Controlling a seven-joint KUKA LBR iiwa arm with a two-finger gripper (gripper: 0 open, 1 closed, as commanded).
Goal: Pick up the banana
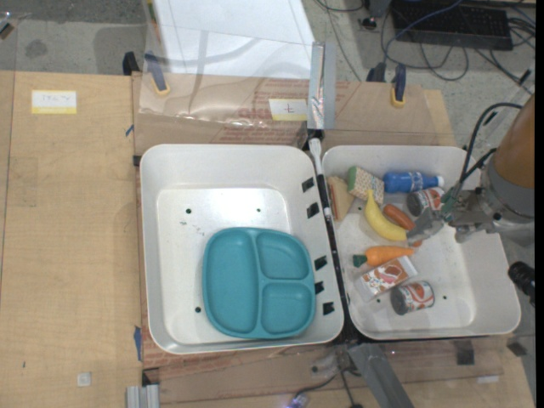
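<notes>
While the banana [380, 218] is lying untouched in the right bin [493, 313], the tool [427, 225] is approaching beside it, grip state unreadable; next, centring over it.

We see our arm [510, 172] reaching in from the right edge, the gripper [429, 225] low over the right bin's middle.

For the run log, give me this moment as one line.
task: pick up banana | gripper: just right of banana, in right bin | banana: lying in bin, not held | left bin: teal tray
</notes>
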